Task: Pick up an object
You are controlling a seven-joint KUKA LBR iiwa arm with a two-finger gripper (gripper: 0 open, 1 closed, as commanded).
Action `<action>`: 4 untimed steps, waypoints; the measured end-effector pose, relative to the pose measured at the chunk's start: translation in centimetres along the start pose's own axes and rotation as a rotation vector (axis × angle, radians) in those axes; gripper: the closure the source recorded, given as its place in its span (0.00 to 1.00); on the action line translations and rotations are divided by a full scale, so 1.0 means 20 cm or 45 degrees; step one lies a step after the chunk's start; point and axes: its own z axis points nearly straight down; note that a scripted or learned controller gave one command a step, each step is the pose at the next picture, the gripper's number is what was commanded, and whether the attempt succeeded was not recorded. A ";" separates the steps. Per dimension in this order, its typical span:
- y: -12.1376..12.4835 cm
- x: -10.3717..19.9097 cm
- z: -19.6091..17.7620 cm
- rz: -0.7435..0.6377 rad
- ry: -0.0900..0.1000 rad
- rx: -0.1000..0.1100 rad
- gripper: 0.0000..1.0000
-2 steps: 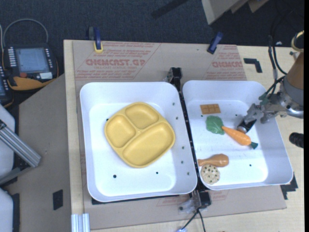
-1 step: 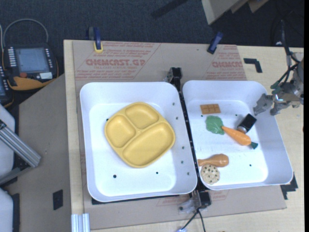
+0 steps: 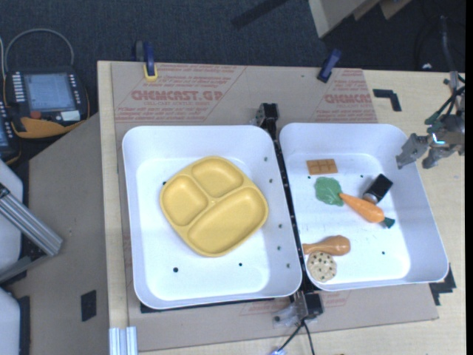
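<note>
"CHEMCAST" board point(image 3: 177, 91) — beneath both bins

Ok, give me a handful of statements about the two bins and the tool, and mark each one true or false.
1. The yellow divided plate lies in the left bin. True.
2. The carrot lies in the left bin. False: it lies in the right bin, beside the green leafy piece.
3. The tool is at the right bin's right rim, apart from the objects. True.
4. The cookie sits on the yellow divided plate. False: it lies on the right bin's floor, just below the drumstick.
5. The cracker lies above the green leafy piece in the view. True.
6. The small black block is beside the plate. False: it is by the carrot.
</note>
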 end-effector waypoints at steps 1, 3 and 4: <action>0.04 0.27 0.07 -0.006 0.007 0.009 1.00; 0.09 0.82 0.02 -0.008 0.006 0.006 1.00; 0.10 1.07 0.11 -0.006 0.006 0.012 1.00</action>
